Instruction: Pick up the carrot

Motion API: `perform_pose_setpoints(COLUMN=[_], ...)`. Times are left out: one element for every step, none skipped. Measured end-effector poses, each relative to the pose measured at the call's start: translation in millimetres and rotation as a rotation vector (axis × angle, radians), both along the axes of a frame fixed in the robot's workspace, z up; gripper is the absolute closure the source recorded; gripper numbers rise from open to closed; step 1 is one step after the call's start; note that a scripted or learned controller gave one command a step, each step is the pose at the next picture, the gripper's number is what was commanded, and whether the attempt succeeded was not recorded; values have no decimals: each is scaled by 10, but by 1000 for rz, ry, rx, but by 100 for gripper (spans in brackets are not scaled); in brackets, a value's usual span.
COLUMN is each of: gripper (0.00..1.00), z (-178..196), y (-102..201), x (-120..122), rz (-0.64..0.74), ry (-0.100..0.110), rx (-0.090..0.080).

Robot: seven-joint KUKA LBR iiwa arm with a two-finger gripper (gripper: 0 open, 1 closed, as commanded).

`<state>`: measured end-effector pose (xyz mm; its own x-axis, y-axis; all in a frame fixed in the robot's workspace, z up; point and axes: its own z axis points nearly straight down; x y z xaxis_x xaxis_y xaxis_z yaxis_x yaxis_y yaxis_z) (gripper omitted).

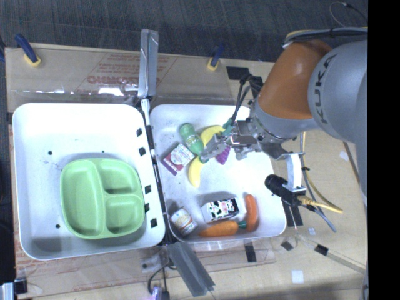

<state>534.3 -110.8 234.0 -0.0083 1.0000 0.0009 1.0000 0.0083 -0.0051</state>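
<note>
carrot: the long orange tapered carrot (219,229) lies flat near the front wall of the right-hand shallow white plastic bin (262,114), touching the bottom edge of the small black-and-white cow-patterned carton (221,209)

where it sits from the hand: the two-finger gripper (220,144) is well apart from it, up over the yellow banana (201,152). From the hand I'd say the carrot is straight toward the front wall, past the carton

long axis: runs roughly along the front wall, fat end toward the arm's side and tilted a touch upward there, so to my eye the fingers would need to straddle it across that line

lookalike: a shorter orange-red sausage-shaped piece (251,211) stands right at the carrot's fat end, easy to grab by mistake imo

hand state: honestly can't tell how far open it is, too cluttered around the tips. Nothing clearly held

writing: "KUKA" on the grey arm (325,89). Red print on the cardboard behind the bins is too faint for me to read
</note>
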Motion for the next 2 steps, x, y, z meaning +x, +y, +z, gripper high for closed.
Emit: perform_pose_setpoints(gripper=[0,0], z=[-679,-1431], y=[-206,-183], x=[-550,-582], rz=[96,391], ry=[-1,-4], rx=[0,0])
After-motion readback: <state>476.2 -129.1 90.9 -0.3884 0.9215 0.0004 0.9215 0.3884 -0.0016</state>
